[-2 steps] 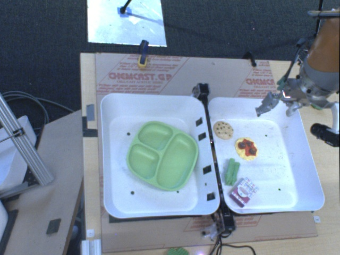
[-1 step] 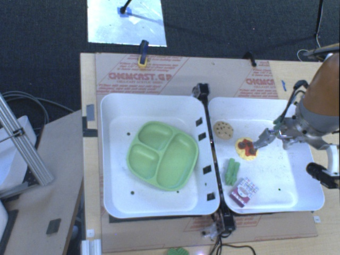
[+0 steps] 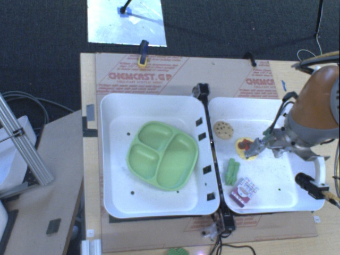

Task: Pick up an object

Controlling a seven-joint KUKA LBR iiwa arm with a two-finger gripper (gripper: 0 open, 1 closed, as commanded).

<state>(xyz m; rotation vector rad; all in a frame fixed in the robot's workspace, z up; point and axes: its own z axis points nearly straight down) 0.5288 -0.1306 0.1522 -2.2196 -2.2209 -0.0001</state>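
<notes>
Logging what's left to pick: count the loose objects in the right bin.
4: cookie near the divider, yellow-red toy at the tool, green piece below, pink packet frontmost. The arm may hide more.

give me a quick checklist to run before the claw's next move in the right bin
1. Claw over the right bin: ok, it sits at the red and yellow item.
2. An object seen between the fingers: cannot tell, the tip is too small and blurred.
3. Neighbours apart from the target: ok, the cookie, green piece and red packet all lie separate from it.
4. Target away from the bin wall: ok, it lies on the open floor.
5. Left bin undisturbed: ok, the green divided plate lies flat in the left bin.
</notes>
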